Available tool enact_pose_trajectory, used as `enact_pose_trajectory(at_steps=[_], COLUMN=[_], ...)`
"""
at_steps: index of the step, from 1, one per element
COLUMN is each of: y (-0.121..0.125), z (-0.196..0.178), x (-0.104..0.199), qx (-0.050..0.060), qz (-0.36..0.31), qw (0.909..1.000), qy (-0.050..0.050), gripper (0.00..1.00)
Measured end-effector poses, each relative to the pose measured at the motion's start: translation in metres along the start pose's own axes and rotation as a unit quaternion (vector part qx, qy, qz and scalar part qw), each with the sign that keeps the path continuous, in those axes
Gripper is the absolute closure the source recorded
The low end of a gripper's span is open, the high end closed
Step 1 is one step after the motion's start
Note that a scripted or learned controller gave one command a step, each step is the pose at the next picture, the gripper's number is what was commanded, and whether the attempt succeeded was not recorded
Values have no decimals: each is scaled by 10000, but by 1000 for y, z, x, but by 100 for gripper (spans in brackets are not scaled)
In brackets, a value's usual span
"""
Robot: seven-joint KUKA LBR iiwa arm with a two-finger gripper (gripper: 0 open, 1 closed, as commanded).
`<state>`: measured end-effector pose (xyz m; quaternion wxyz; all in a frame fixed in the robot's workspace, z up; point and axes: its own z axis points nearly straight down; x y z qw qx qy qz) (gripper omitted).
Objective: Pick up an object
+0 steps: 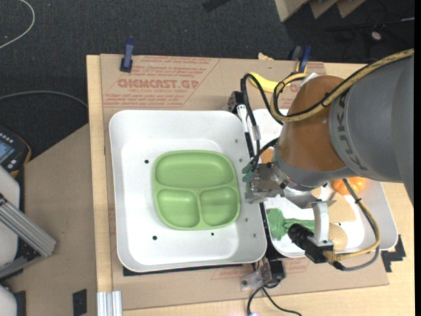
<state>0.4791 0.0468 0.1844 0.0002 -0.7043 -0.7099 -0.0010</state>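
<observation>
The arm (329,137) hangs over the right bin (385,232), hiding most of it. A green toy (279,224) lies just below the gripper (260,184) (whether open or closed, I cannot tell). The green tray (196,189) sits left.

The arm (342,127) covers most of the right bin (388,226), so much of that bin's floor and contents are hidden. The arm itself is cut off by the right edge. A green object (279,224) shows only in part beside the wrist, its shape unclear. An orange object (347,185) peeks out under the arm, mostly covered. The gripper (253,183) sits at the bins' shared rim; its fingers are too small and cluttered to read.
</observation>
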Motion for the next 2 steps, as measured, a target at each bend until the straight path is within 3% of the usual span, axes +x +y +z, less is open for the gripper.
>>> enact_pose_trajectory(at_steps=[1,2], y=[3,2], z=[-152,-240], x=[40,61], qx=[-86,-55], qz=[-2,17], qw=[10000,10000], qy=[18,8], gripper=[100,100])
